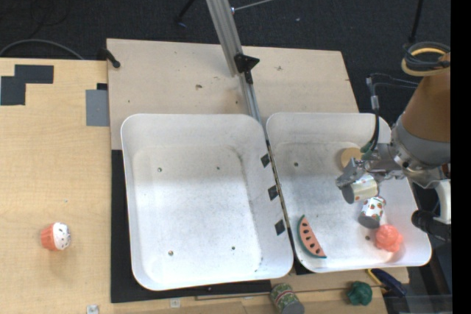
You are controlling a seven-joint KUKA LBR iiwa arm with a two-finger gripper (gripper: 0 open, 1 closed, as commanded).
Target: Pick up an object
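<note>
My gripper [358, 183] hangs over the right bin [316, 132], in its right half, reaching in from the right. A pale cream piece [365, 190] sits right at its tip, and I cannot tell whether that is a held object. A tan round object [349, 157] lies just behind the gripper. In front of it are a small white spotted toy [374, 209] and a red-orange ball [388, 238]. A watermelon slice [310, 237] lies near the bin's front left corner.
The left bin [191, 202] stands beside the right one, with black clips along the shared rim. A slanted metal rail [224, 22] rises behind the bins. A red-and-white toy [56, 237] rests on the wooden bench at left. Two green objects [359, 293] lie below the right bin.
</note>
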